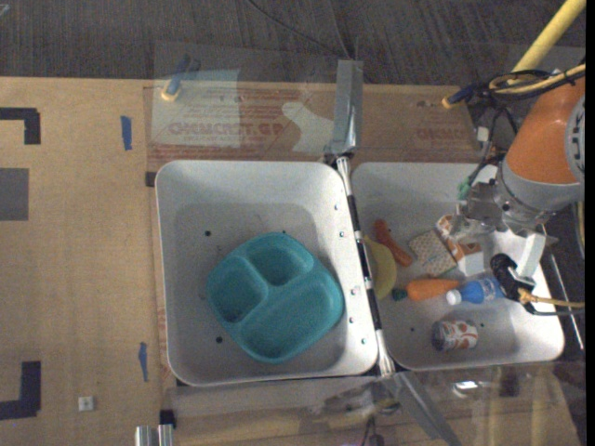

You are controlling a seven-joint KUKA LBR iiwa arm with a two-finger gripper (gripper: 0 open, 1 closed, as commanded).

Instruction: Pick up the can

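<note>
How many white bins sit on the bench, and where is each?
2. The left bin holds a teal tray; the right bin holds the can and other items. None seems hidden.

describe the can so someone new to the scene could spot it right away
Start at the right white bin, the one the arm reaches into. The can lies on its side near that bin's front edge, apart from the clutter further back. Unlike the orange carrot and blue-capped bottle lying just behind it, it is a short silver cylinder with red markings.
</note>
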